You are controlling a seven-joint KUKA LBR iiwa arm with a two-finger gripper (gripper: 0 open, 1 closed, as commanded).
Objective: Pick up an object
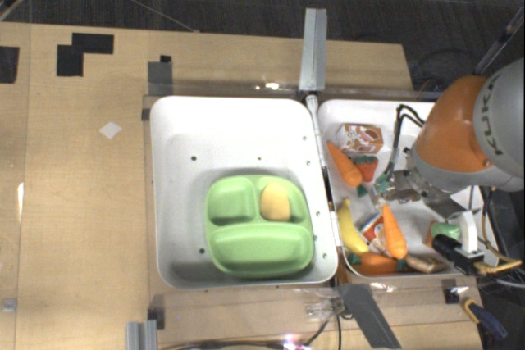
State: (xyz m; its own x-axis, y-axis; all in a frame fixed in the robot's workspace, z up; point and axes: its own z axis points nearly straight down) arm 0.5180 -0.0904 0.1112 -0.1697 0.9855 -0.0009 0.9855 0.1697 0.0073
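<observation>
from my seat i see the arm [472,131] reaching in from three o'clock, its orange band sitting over the right bin [414,112]. the gripper [392,186] is low over the middle of that bin, and i cannot tell how wide it stands, since the wrist and cabling cover it from this angle; nothing shows held in it. just at the gripper's six o'clock lies a carrot [394,234], slanted, its tip pointing up toward the gripper. a second carrot [345,165] lies at the gripper's ten o'clock, near the bin's left wall. a banana [351,229] curves along that same wall at about eight o'clock from the gripper. at twelve o'clock from it, toward the bin's far edge, is a small printed packet [362,138]. along the near wall, at six o'clock, an orange-red piece [376,264] lies touching the first carrot's thick end, with a brownish item [420,262] just beside it. in the left bin [189,143] a green divided tray [258,227] rests toward the near side, and a yellow lemon-like fruit [276,202] sits in its upper right compartment.
</observation>
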